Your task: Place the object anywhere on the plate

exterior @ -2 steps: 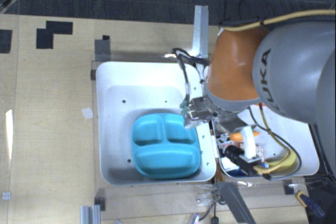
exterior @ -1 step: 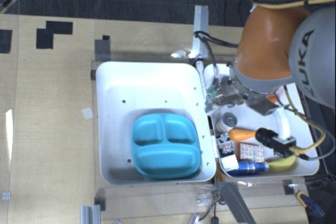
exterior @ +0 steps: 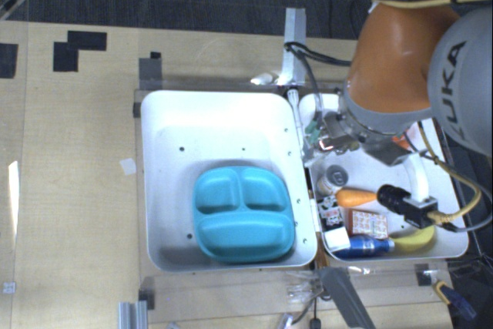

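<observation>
Plate: the blue plate is lying flat in one white bin, its three compartments facing up.
Surface: the pale wooden surface is carrying that bin and a neighbouring bin, which is sitting just beside the plate's bin on the arm's side.
Arm: the grey arm with its orange band is reaching over the far half of the neighbouring bin, well apart from the plate.
Tool: the tool is hanging low beyond the wall that is dividing the plate's bin from the other; I cannot tell whether it is open or closed, or gripping anything.
Object: I cannot tell which piece is meant, but the loose things are all lying in the neighbouring bin, off the plate.
Carrot: an orange carrot is lying closest to the plate's level, pointing across the bin.
Round thing: a small round item is sitting just beyond the carrot, too small to name.
Box: a red-patterned box is resting just beside the carrot.
Bottle: a blue bottle is lying along the bin's near wall.
Banana: a yellow banana is curving beside the bottle, farthest from the plate.
</observation>
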